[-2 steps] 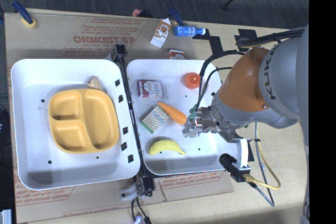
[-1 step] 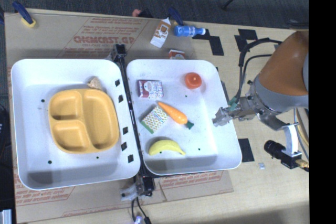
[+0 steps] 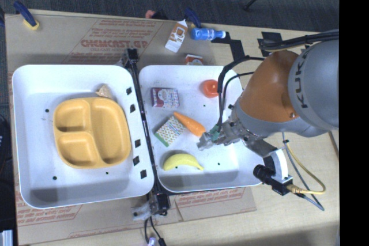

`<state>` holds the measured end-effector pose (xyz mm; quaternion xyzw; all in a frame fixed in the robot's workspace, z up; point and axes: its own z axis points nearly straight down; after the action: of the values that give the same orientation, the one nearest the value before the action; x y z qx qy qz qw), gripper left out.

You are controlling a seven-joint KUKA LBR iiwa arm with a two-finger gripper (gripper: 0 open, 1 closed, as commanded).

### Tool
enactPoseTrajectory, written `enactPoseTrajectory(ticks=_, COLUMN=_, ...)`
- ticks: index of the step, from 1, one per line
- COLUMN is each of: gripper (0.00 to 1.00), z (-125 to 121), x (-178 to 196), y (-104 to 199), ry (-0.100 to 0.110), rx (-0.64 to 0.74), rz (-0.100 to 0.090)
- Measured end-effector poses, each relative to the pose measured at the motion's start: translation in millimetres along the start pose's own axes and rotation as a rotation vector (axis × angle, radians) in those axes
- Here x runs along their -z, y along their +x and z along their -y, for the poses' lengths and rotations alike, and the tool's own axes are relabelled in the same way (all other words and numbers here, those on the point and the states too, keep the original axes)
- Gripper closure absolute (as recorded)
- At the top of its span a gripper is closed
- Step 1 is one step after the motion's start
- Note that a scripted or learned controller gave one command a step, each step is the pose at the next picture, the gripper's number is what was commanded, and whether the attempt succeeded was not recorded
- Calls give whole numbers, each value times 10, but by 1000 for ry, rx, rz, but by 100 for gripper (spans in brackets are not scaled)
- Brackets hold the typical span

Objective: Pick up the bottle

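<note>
Take the right-hand bin (image 3: 151, 176) as your landmark: the arm (image 3: 288, 95) reaches over its right side, and the gripper (image 3: 209, 138) sits low inside it, just right of the carrot (image 3: 190, 123) and above-right of the banana (image 3: 181, 162) as the view runs. The bottle (image 3: 206, 34), blue with a pale cap end, is not in that bin at all; it lies on the cardboard beyond the bin's far rim, well apart from the gripper and almost straight up the view from it. Its long axis runs roughly left to right, parallel to that far rim, so you would likely need to bring the wrist out over the rim and turn the fingers across the bottle's width. The gripper's tip is small and blurred against the white floor; you cannot tell how wide it stands or whether anything is in it. Much of the bin's right wall is hidden under the orange wrist band. A small carton (image 3: 176, 36) lies just left of the bottle and may crowd that side.
</note>
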<state>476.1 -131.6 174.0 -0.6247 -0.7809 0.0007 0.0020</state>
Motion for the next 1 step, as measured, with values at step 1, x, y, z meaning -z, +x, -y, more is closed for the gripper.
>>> enactPoseTrajectory(ticks=1, gripper=100, z=122, x=193, y=-550, ry=-2, rx=221, rz=2)
